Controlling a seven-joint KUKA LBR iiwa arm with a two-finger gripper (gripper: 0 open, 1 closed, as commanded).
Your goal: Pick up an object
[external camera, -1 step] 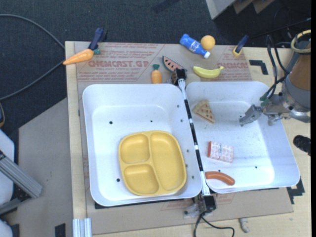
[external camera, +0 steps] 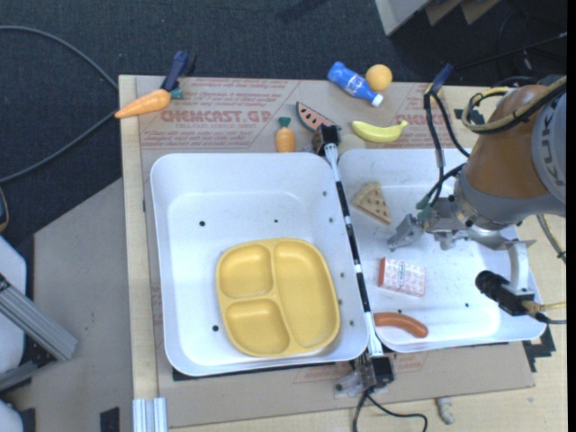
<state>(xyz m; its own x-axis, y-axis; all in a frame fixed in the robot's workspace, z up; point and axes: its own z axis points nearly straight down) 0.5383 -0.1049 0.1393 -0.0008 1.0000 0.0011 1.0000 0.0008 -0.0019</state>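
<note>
The two-finger gripper (external camera: 407,232) is hung low in the right white bin (external camera: 468,318), just above the small red-and-white packet (external camera: 401,276), presumably lined up for a grab. Nothing is held; finger spread cannot be told.

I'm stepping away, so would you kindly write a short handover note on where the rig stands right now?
Gripper: low over the right bin, nothing between its fingers.
In that bin: wedge, packet, sausage.
Left bin: yellow tray.
On the bench behind the bins: banana, bottle, carrot.
Done: nothing picked.
Left: grasp and lift one object; the wedge and packet look nearest.
</note>
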